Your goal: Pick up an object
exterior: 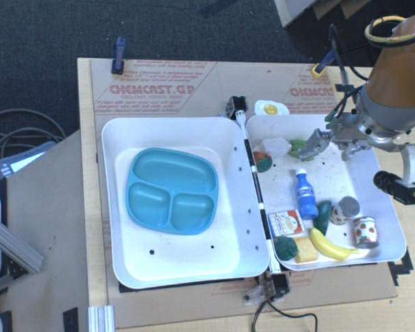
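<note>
The gripper (311,149) hung over the right bin (391,216) at its 11 o'clock corner, fingers spread, gripping nothing; the blue bottle (305,194) lay just beyond at 6 o'clock

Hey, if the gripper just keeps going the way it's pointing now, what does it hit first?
The gripper points left and downward over the right bin. Going straight on, it would probably meet the green object just ahead of its tip first, though depth is hard to judge from this slanted view.
</note>
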`<state>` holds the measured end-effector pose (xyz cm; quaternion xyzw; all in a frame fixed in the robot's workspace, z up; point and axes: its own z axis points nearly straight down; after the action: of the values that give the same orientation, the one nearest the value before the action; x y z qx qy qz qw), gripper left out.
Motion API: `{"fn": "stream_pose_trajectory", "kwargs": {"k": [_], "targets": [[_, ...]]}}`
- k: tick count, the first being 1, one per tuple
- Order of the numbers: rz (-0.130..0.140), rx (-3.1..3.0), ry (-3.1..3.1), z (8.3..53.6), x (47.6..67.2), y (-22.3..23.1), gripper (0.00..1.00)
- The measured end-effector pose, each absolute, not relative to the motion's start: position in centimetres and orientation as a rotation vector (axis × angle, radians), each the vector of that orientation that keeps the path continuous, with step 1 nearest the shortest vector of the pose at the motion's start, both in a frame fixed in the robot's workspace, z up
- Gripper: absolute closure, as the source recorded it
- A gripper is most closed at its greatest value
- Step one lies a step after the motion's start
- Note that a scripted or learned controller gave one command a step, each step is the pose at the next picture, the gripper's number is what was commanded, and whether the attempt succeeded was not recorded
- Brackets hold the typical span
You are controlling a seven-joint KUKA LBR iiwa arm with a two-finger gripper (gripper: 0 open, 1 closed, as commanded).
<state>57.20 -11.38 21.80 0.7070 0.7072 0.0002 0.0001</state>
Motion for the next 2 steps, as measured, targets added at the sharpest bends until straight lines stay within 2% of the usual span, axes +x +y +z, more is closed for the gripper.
{"fn": "stream_pose_trajectory", "kwargs": {"k": [1, 2], "targets": [[-0.004, 2.225, 2.224, 9.7, 56.7, -10.3, 0.0], [0.001, 2.222, 2.22, 10.8, 56.9, -10.4, 1.0]]}}
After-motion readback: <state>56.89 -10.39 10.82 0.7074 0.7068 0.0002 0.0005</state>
